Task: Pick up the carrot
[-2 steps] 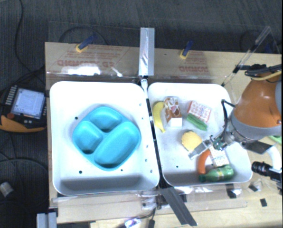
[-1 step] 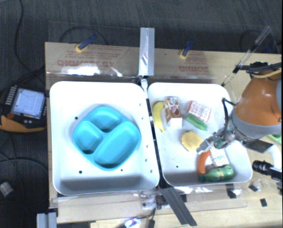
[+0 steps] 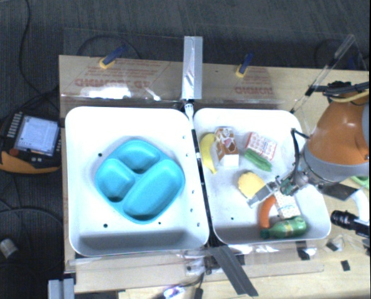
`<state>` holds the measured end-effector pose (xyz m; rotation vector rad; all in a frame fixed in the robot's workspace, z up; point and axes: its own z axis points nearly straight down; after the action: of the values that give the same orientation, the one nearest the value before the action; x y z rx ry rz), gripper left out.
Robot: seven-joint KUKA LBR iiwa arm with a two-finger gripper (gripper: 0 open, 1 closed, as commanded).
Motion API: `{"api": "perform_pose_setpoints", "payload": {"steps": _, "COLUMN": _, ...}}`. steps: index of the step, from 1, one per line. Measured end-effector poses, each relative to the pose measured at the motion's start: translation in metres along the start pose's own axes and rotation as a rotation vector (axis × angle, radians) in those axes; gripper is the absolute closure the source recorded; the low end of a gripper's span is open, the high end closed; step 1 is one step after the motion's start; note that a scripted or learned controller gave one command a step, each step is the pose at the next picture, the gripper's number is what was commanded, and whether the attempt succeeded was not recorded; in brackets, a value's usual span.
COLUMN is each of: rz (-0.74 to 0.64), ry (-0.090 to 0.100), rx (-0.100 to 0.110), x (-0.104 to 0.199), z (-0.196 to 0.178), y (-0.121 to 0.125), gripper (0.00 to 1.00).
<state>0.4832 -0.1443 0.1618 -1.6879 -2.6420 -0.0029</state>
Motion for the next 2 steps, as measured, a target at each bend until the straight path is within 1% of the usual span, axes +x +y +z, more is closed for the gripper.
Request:
{"api": "perform_pose_setpoints", "payload": {"steps": 1, "rz": -0.309, "ry": -0.015, "rx": -0.005, "x": -0.027, "z": 0.072, "y": 0.075, "gripper": 0.0}}
{"api": "perform_pose_setpoints", "payload": {"steps": 2, "rz": -0.218, "ry": -0.002, "rx": -0.001, "x": 0.018, "z": 0.029, "y": 0.009, "gripper": 0.0}}
